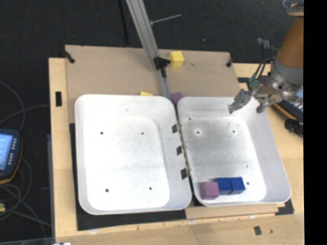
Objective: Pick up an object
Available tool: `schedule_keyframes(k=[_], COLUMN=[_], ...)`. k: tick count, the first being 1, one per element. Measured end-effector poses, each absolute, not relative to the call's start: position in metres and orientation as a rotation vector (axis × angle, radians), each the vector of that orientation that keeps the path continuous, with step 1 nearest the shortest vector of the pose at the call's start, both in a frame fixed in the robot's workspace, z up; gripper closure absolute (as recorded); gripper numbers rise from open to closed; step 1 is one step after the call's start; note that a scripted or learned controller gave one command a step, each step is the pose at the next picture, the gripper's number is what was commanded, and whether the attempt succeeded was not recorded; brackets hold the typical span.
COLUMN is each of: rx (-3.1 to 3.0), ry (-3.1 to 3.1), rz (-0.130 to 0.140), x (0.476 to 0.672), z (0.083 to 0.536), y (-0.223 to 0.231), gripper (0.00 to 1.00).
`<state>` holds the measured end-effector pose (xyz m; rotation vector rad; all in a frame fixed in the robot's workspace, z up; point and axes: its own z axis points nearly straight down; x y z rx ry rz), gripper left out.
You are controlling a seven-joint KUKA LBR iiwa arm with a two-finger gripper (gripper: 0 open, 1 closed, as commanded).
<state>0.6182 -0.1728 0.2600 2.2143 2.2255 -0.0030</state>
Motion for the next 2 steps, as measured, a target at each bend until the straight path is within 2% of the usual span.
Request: schedule_keyframes(k=[1,2], rx=[2.221,2.222], ry=[2.225,2.217], rz=[-0.006,0.001], x=[0.625,0.552], z=[0.193,0.096], y=[-0.173,-0.168], gripper=[0.00,0.00])
